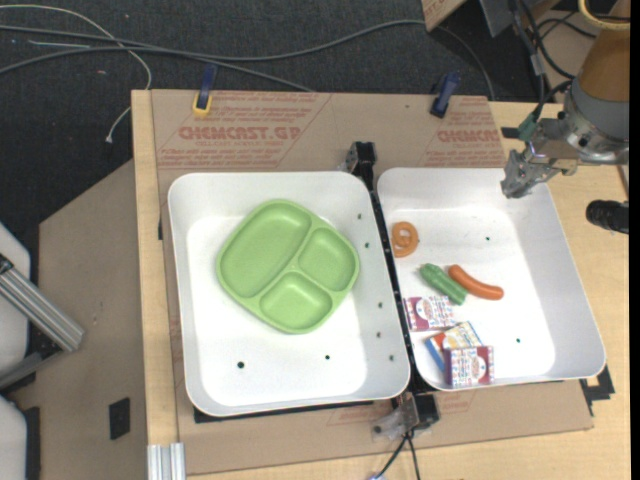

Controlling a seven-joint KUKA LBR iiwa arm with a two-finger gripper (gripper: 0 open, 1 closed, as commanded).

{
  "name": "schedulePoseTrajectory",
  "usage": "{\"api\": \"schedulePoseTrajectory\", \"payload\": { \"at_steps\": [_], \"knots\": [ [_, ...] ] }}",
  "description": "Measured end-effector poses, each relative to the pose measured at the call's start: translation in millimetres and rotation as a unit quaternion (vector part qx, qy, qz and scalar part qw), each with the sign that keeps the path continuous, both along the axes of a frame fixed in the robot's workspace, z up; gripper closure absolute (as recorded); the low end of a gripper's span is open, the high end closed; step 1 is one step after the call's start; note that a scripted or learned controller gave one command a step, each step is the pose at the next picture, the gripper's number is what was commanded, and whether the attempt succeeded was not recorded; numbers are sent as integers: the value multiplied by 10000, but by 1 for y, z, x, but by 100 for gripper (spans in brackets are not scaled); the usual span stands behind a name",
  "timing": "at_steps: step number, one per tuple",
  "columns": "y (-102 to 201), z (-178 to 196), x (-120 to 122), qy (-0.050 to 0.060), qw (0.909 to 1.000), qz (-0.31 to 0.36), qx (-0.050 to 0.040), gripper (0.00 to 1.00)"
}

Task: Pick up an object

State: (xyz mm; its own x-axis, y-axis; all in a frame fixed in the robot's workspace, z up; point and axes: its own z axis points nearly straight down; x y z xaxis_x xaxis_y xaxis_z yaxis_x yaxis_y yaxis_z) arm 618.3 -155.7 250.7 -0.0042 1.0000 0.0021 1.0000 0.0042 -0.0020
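The grey two-finger gripper hangs over the far right corner of the right shallow white bin. Nothing is between it; the orange plastic sausage lies in the middle.

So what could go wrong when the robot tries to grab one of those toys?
The green toy and the orange sausage lie right against each other, so the hand might nudge one while going for the other. The little cartons sit bunched near the right bin's front-left corner, where the wall could get in the way. The orange ring lies flat, so it may slip out.
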Motion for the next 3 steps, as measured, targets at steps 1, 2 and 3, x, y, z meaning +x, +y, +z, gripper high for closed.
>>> {"api": "schedulePoseTrajectory", "payload": {
  "at_steps": [1,2,3],
  "knots": [
    [51,8,7,-18,10000,5,-7,100],
    [101,6,5,0,10000,3,0,100],
    [157,-2,23,-19,10000,12,0,100]
  ]
}}
